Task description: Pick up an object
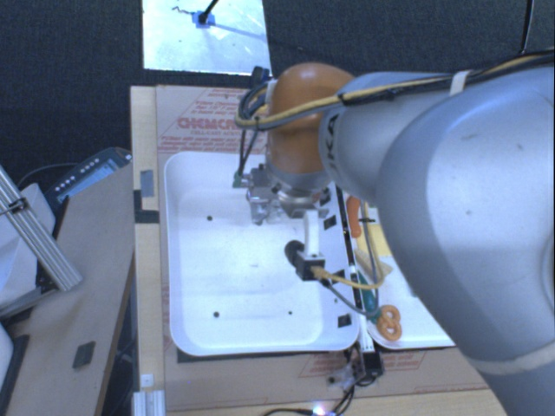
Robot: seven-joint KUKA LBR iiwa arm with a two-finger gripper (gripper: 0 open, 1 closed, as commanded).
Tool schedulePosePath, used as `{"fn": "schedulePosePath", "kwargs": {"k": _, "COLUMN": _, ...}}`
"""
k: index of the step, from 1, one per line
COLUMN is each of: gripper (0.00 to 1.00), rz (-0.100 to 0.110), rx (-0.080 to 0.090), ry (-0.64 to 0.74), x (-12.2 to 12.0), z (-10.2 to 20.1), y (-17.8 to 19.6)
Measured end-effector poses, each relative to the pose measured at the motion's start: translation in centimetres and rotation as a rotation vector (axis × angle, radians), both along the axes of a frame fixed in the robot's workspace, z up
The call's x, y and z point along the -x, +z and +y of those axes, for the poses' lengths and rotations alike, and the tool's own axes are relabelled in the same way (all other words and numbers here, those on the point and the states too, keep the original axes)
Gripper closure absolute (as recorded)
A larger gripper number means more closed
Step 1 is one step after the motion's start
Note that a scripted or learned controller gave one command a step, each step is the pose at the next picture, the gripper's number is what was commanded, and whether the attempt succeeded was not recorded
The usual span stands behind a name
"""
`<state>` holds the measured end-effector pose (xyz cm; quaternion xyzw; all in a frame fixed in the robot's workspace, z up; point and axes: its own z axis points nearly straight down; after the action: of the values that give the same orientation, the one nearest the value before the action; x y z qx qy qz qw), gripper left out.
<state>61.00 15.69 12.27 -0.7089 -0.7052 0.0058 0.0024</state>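
My gripper (258,210) hangs over the far middle of the left white bin (186,258), below the orange wrist band (299,102). I see nothing between it and the bin floor beneath it. In the right bin (421,328), mostly hidden by the arm, an orange ring-shaped thing (390,322) lies at the near left corner. A green thing (368,300) and a yellow thing (375,269) lie just beyond it, and a red-orange strip (354,217) lies along the bin's left wall.
The big grey arm (451,198) covers most of the right side of the view. Cardboard (204,120) lies under the bins. A grey device (91,172) and a metal rail (35,232) sit off the bench to the left.
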Motion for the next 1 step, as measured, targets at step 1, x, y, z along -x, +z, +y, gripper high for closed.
{"fn": "schedulePosePath", "kwargs": {"k": 1, "gripper": 1.0, "rz": -0.028, "rx": -0.012, "ry": 0.014, "x": -2.13, "z": 6.06, "y": 13.52}}
